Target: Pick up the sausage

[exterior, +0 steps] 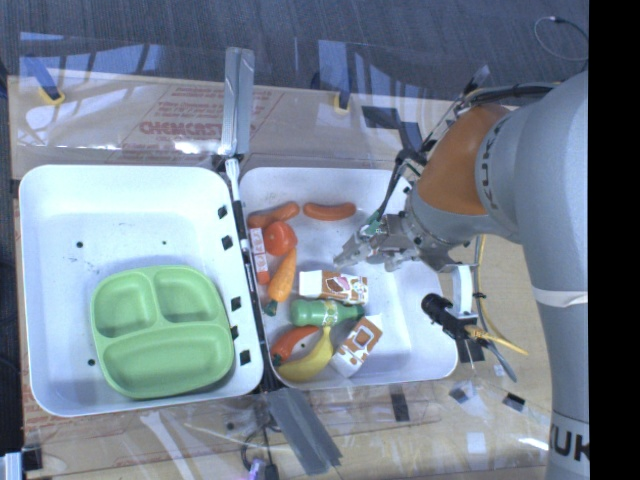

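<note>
Two sausages lie near the far wall of the right bin (420, 183): one sausage (329, 210) in the middle and a second sausage (275, 213) to its left, by the divider. My gripper (372, 251) hangs over the right half of that bin, below and to the right of the nearer sausage, with a clear gap to it. Nothing shows between its fingers (348, 254), and their spread is too hard to read.
The right bin also holds a tomato (279, 238), a carrot (282, 276), a green bottle (322, 312), a banana (312, 357) and two small cartons (336, 287). A green divided plate (160, 330) lies in the left bin (120, 208).
</note>
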Available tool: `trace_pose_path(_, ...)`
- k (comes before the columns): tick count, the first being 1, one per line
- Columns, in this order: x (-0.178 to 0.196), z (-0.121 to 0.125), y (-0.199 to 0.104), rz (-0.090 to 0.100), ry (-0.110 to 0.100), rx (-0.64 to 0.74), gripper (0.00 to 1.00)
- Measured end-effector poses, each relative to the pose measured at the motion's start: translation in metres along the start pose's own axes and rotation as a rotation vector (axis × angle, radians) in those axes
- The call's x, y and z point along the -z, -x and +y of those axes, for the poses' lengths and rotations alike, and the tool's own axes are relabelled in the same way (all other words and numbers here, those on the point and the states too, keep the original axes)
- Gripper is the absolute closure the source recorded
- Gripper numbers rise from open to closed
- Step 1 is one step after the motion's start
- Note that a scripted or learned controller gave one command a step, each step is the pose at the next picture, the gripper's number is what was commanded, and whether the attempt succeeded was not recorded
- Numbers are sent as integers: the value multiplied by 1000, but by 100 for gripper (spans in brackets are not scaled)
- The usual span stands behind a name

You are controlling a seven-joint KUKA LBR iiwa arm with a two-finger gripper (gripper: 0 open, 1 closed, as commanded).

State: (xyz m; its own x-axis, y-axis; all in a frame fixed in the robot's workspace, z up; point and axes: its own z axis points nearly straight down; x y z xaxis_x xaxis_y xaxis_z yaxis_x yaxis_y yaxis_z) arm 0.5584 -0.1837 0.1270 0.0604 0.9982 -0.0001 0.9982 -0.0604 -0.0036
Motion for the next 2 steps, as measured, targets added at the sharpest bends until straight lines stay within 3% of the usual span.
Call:
trace_pose_path(1,-36,61,-35,2,-2,8,0)
trace_pose_path(2,-35,94,-67,1,-2,8,0)
